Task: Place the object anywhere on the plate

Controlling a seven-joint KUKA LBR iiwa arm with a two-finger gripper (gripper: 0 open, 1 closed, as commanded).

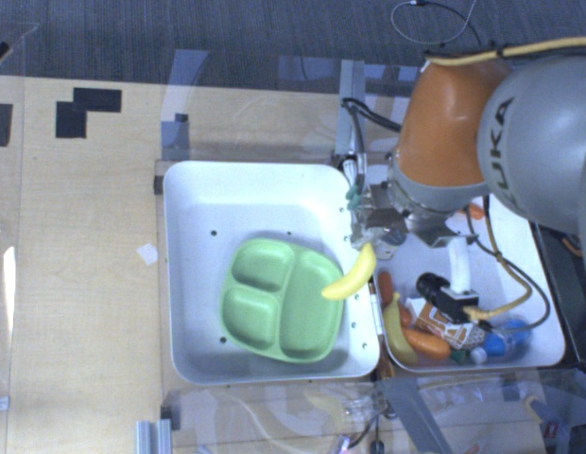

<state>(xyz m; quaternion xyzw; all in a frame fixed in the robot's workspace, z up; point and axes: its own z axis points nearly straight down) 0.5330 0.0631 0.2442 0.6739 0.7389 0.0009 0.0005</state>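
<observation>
Two white bins sit side by side on the tabletop. The left bin holds one green plate with three compartments. One banana hangs clamped at its upper end in the end effector, its lower tip over the plate's right edge. The right bin holds a heap of small items, among them a second banana; their full count cannot be told.

Arm hides perhaps half the right bin.
</observation>
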